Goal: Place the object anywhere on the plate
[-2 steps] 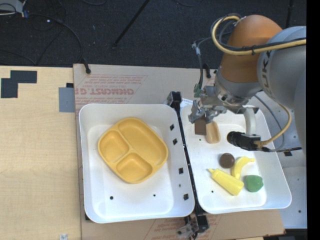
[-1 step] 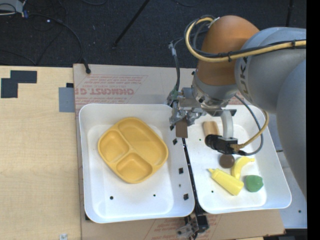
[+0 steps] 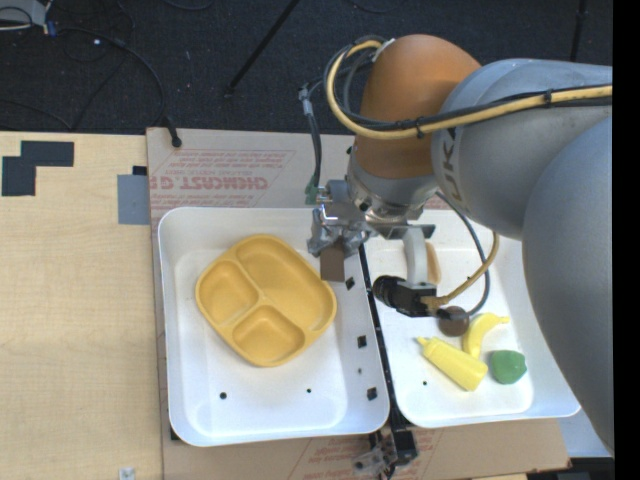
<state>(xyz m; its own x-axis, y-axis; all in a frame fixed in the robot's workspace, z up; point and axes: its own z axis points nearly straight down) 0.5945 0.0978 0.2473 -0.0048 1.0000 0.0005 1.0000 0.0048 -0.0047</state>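
A yellow plate (image 3: 262,298) with three compartments lies in the left bin (image 3: 200,408), nothing on it. My gripper (image 3: 333,246) hangs over the wall between the two bins, just off the plate's upper right rim. A small brown block (image 3: 332,264) shows between the fingers, pointing down, and the gripper is shut on it. The block sits above the plate's right edge; whether it touches the plate I cannot tell.
The right bin (image 3: 540,403) holds a yellow squeeze bottle (image 3: 455,364), a banana (image 3: 484,330), a green piece (image 3: 508,367), a small brown round thing (image 3: 454,320) and a tan stick-shaped piece (image 3: 432,262). The arm covers the right bin's far part.
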